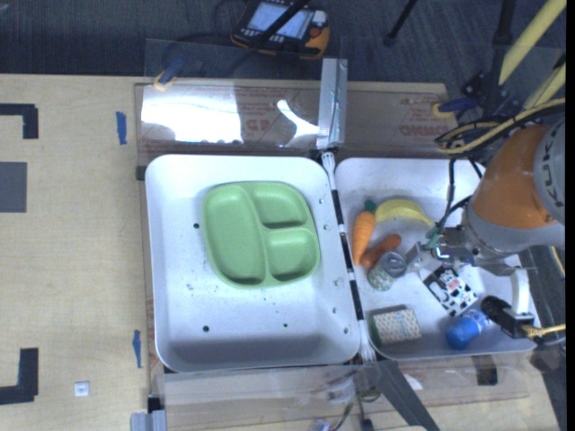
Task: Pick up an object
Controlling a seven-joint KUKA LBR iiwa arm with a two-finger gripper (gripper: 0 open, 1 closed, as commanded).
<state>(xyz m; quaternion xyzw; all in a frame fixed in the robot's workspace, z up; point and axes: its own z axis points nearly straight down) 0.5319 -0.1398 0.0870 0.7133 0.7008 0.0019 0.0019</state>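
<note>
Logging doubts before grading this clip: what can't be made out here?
- Tool, camera view: too small and cluttered to read its grip.
- Banana: the carrot covers its left end.
- Small can: label too small to read.
- Arm: cut off by the right edge.

Glossy plastic green tray (261,233) (matt white bin (171,321)).

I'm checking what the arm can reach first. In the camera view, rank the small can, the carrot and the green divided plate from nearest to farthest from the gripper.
1. Small can, just left of the gripper.
2. Carrot, farther left by the divider.
3. Green divided plate, in the left bin.
</note>
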